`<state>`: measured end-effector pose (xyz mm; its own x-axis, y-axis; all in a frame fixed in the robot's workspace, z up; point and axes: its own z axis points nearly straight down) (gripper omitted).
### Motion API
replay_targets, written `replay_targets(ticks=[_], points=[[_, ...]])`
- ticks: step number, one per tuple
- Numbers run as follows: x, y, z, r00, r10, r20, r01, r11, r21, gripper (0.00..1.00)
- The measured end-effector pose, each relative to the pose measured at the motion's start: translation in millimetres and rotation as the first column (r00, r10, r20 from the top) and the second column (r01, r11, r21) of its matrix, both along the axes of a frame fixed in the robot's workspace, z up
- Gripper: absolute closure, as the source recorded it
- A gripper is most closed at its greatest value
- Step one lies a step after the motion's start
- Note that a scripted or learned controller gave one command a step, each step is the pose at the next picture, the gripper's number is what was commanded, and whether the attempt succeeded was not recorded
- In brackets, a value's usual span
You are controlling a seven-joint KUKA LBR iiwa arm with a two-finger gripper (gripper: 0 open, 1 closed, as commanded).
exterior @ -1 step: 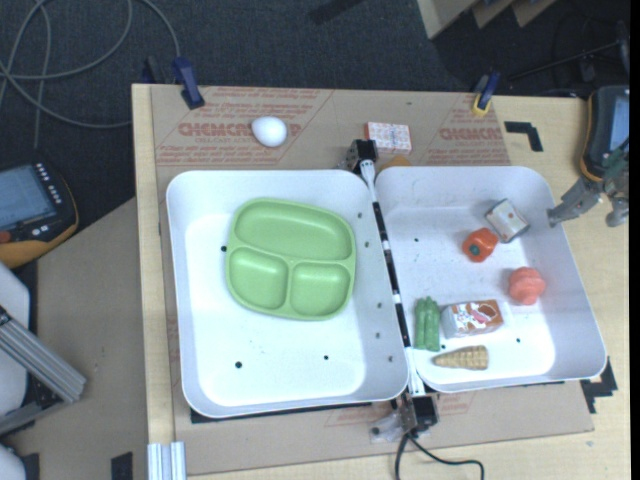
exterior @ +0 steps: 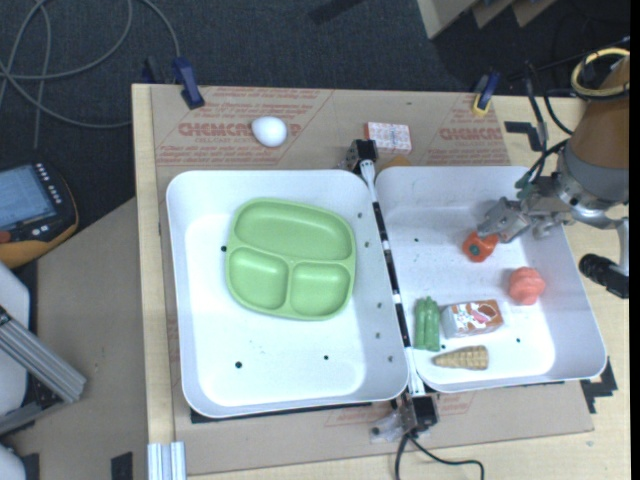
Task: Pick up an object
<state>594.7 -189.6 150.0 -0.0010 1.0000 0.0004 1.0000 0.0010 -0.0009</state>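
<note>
Gripper [exterior: 492, 226] hovering low in right bin [exterior: 560, 353], finger state impossible to tell, touching small glossy orange-red toy [exterior: 479, 246], stubby, lying with its long axis running up-right toward the wrist.

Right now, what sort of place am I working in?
Probably a robotics lab test bench: two white bins clamped to a cardboard-covered table, toy food like a green divided plate, and loose cables on dark carpet.

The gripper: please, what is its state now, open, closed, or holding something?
Gripper: cannot be told; it sits right above the small orange-red object in the right white bin.
</note>
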Motion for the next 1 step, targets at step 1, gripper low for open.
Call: replay_targets(ticks=[1], points=[[13.3,59.6,-65.8,1.0,0.0,-0.001,0.0,1.0,0.001,0.0]])
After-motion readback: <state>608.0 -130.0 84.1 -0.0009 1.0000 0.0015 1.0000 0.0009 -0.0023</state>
